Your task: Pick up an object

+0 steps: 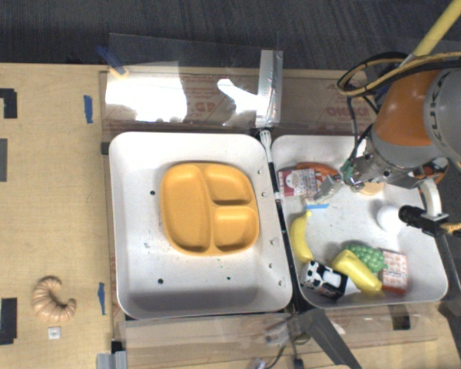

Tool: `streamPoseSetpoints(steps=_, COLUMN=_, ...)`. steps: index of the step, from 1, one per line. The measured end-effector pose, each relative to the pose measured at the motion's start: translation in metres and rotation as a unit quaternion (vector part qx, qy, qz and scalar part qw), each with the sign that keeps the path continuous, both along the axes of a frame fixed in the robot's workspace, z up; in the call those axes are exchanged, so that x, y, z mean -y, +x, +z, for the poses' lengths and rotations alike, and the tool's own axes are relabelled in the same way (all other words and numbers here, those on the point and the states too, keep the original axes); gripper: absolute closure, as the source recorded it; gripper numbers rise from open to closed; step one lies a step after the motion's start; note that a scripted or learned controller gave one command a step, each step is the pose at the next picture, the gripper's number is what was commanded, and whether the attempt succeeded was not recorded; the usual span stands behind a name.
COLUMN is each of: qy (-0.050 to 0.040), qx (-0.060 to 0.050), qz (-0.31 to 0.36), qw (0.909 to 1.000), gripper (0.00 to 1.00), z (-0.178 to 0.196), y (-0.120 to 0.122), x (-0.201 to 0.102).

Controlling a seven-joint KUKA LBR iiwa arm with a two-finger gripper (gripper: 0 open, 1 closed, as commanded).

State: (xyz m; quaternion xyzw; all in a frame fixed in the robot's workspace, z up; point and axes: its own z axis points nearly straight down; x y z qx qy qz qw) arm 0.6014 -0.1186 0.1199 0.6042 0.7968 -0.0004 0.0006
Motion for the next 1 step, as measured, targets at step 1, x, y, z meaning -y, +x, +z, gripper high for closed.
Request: streamPoseSetpoints(steps=1, qy=0.001, qx=0.005, qz=0.022, qw=0.9997, gripper=0.0, z=-0.0264, y=0.017, x=-0.0032)
